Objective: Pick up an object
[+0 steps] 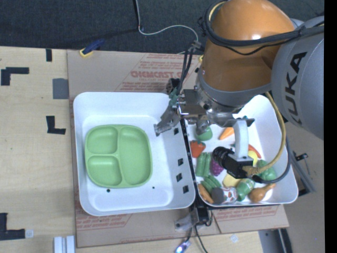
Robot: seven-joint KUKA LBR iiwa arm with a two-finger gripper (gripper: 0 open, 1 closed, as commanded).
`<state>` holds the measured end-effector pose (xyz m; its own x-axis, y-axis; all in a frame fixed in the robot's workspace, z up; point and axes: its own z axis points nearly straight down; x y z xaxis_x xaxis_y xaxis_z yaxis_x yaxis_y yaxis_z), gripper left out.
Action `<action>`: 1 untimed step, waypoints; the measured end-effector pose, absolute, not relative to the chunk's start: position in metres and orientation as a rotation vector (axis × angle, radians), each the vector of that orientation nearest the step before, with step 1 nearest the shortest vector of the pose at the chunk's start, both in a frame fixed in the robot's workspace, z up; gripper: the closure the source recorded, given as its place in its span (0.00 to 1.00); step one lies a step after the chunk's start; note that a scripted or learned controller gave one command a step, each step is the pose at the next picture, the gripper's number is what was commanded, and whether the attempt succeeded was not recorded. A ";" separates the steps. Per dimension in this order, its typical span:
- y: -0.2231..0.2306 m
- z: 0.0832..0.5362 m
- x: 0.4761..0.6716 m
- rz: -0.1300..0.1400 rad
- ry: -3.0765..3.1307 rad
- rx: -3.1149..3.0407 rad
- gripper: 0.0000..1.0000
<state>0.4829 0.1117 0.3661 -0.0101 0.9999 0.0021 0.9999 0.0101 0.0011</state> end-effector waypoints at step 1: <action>0.011 0.500 0.536 -0.015 -2.223 -2.240 0.00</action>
